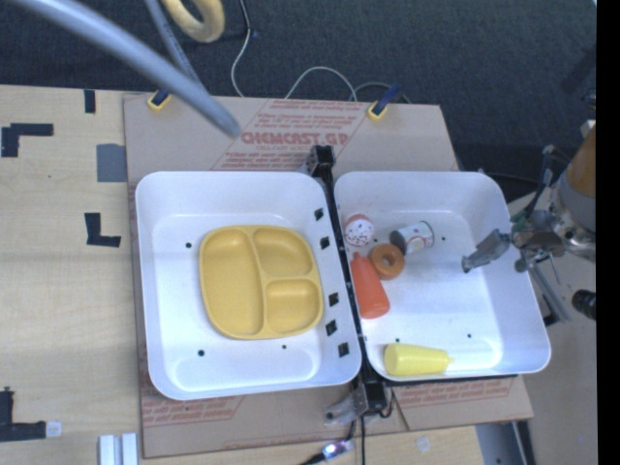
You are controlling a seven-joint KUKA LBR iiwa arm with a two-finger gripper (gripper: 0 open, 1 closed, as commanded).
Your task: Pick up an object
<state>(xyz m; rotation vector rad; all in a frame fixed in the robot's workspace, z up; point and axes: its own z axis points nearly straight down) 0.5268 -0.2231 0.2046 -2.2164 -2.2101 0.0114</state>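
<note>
- Your gripper (481, 256) hovers over the right bin (504, 342), nothing between its fingers; open or closed, can't tell.
- Orange cylinder (369, 286), brown ring (388, 261), yellow lemon-shaped piece (416, 359) lie well left of it.

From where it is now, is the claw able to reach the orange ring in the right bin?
Probably yes. The claw hangs over the right bin, and bare white floor lies between it and the orange ring; the small can stands just beside that path.
</note>
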